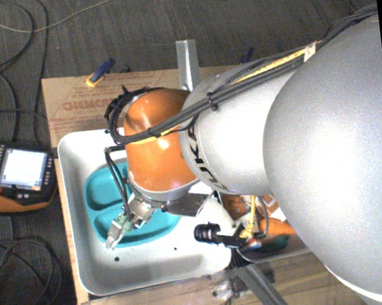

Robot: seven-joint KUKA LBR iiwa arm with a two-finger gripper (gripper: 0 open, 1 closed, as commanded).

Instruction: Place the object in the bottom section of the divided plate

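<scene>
A teal divided plate point(100, 192) lies in the left white bin point(87, 264), much of it hidden under the arm's orange band and wrist. My gripper point(116, 235) reaches down and to the left from the wrist, its tip over the plate's lower left rim, by the section nearest the bin's front wall. A small green patch point(121, 223) shows on the gripper close to its tip; whether it is a held object or part of the gripper is unclear.
The grey arm covers the right bin almost wholly; orange, brown and green items point(266, 232) peek out beneath it. A black cylinder point(208, 233) juts out by the bins' shared wall. A teach pendant point(17, 175) and cables lie on the floor at left.
</scene>
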